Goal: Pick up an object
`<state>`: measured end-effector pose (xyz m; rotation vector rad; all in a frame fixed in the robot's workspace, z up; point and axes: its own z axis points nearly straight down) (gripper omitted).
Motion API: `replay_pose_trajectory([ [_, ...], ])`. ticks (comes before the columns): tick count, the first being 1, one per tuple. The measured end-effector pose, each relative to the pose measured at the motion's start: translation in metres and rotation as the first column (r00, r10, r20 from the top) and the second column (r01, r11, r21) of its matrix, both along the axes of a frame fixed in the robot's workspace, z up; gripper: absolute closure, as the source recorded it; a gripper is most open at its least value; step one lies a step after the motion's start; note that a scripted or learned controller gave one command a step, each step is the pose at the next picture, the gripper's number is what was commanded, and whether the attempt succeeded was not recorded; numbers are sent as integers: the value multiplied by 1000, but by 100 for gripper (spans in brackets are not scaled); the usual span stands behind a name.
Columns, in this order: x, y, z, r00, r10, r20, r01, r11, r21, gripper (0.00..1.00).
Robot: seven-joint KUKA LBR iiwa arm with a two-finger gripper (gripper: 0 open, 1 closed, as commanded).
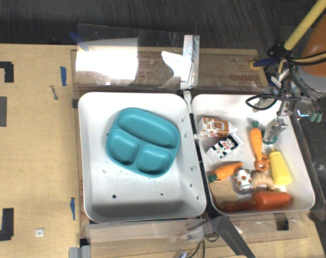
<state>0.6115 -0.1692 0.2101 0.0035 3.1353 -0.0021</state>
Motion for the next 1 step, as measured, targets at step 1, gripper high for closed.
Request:
replay_pose_trajectory([
  [1,-8,-28,-113,972,-233,3,233,972,2,0],
])
